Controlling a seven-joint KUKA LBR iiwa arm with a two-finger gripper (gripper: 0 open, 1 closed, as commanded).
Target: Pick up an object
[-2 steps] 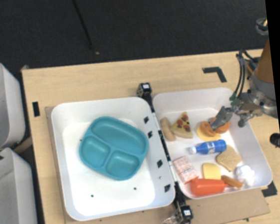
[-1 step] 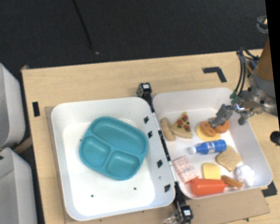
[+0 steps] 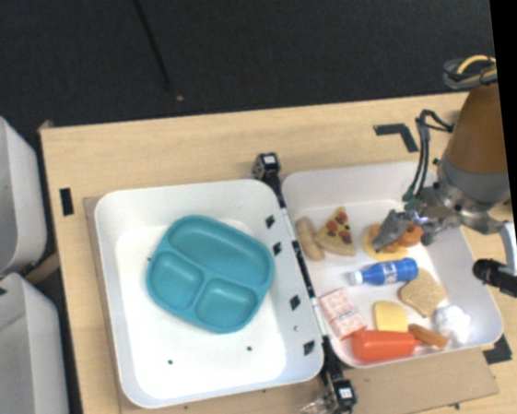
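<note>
The gripper [image 3: 393, 231] is lowered over a small orange toy food piece [image 3: 384, 238]; its opening cannot be told. The piece is judged light, rigid, best pinched across its middle.

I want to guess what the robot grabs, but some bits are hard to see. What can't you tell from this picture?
- Gripper, camera view: dark and small over the orange thing; whether it grips anything cannot be told.
- Orange thing: partly covered by the gripper, so unclear what it is.
- Small white thing in the right bin's corner: blurry.
- Arm: cut off by the right edge.
</note>
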